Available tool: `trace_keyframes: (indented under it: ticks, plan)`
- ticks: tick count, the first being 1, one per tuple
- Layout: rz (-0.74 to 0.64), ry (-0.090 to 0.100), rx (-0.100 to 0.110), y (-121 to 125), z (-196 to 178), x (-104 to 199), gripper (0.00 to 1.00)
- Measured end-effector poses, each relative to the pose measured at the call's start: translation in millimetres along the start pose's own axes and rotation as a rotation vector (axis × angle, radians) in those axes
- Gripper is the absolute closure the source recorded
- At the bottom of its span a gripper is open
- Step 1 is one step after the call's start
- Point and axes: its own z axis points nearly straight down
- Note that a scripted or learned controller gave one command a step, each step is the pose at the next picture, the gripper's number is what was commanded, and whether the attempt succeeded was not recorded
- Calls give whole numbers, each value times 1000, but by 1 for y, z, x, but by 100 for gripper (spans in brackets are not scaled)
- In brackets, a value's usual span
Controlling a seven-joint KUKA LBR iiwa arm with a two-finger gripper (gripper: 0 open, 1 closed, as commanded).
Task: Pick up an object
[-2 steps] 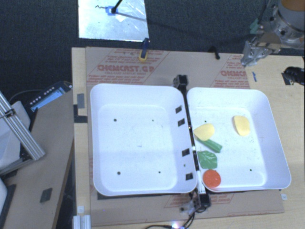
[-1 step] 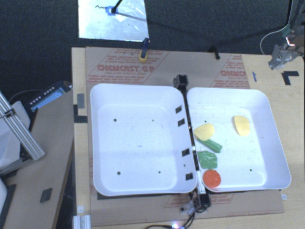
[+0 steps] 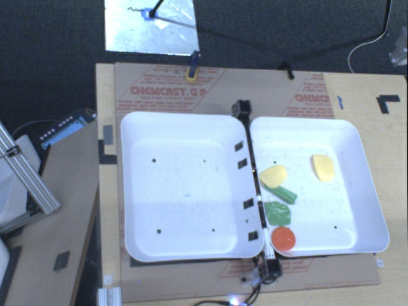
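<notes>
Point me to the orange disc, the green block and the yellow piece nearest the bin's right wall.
Orange disc (image 3: pixel 283 238), camera view, centre of its top face.
Green block (image 3: pixel 278 213), camera view, middle of its flat top.
Yellow piece (image 3: pixel 323 167), camera view, middle of its upper surface.

The light wooden bench (image 3: pixel 105 94) has a big flat sheet of brown cardboard with red lettering (image 3: pixel 210 91) laid over most of it, and the two shallow white plastic bins sit side by side on that, left bin (image 3: pixel 134 190) and right bin (image 3: pixel 366 190) touching along the middle. A small yellow clip (image 3: pixel 191 75) sits at the cardboard's far edge.
</notes>
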Motion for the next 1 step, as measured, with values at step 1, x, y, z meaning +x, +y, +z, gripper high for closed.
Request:
trace_keyframes:
  ticks: [1]
  plan:
    - [1, 4, 8, -96, -51, 21, 100]
